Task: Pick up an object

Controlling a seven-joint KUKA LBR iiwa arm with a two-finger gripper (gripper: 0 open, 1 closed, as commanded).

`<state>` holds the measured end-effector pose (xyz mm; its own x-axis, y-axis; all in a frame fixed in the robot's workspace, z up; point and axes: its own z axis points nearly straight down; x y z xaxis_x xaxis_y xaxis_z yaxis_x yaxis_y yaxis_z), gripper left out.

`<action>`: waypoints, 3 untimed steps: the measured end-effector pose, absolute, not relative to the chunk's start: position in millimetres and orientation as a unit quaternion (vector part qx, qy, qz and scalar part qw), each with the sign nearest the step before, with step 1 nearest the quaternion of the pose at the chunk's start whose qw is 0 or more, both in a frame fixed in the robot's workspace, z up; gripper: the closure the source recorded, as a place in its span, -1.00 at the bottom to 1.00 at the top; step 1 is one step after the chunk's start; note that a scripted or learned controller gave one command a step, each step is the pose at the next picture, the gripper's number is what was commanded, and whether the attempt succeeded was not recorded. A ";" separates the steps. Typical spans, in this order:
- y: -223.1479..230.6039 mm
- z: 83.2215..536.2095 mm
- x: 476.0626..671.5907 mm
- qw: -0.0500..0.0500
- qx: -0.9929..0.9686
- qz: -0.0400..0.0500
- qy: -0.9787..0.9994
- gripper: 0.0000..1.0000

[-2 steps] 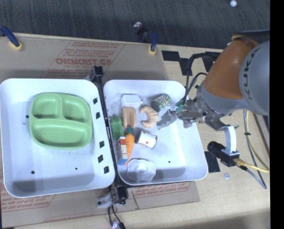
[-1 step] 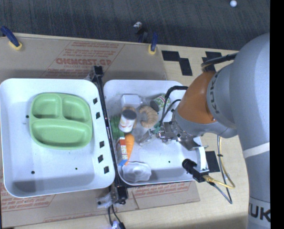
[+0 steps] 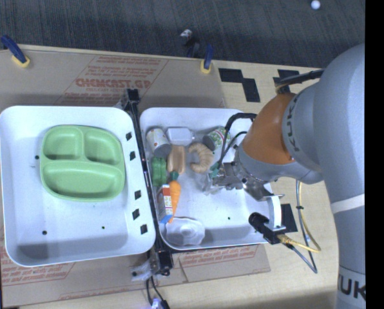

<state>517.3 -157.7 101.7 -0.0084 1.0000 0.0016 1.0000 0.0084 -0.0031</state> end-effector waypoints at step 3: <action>-211.0 195.0 476.1 0.001 -0.705 0.001 -0.709 1.00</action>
<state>476.1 -211.0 195.0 -0.0052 1.0000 0.0012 1.0000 0.0052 -0.0028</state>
